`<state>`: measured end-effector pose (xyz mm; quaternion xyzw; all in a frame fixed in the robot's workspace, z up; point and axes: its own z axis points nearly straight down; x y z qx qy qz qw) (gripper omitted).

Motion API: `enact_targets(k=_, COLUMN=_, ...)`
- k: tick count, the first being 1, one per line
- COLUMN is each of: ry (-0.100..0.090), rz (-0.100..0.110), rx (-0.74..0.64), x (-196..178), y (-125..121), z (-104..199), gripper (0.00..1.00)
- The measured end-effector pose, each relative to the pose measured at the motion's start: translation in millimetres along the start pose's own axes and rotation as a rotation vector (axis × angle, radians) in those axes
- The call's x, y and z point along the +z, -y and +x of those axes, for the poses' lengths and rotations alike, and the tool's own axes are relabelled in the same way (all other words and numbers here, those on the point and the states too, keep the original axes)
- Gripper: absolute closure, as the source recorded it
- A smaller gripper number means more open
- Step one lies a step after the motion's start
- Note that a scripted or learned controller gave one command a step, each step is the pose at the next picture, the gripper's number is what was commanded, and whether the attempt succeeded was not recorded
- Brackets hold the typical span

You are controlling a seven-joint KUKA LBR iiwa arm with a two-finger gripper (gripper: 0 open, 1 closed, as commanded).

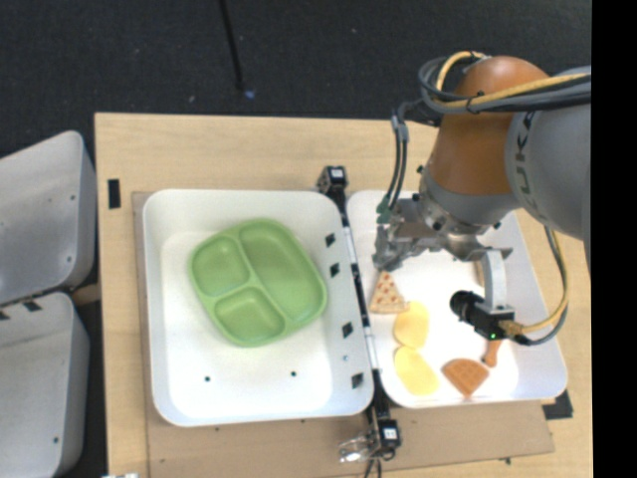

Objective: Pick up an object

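Hand (390,250) low in right bin, pizza-slice toy (387,294) just below it, grip state unclear

Robot lab: arm (518,157), bins (159,366).

We look down from above the bench (119,267) at a slant, fixed, far enough back to take in both white bins: the left bin (179,386) and the right bin (537,366). The arm (498,137) enters from our right, looming close beneath us.
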<state>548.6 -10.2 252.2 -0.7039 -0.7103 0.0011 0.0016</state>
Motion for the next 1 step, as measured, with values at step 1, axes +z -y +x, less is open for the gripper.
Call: enact_targets(k=1, ry=0.002, rz=0.001, rx=0.002, x=16.9, y=-13.6, z=49.1, gripper=1.0)
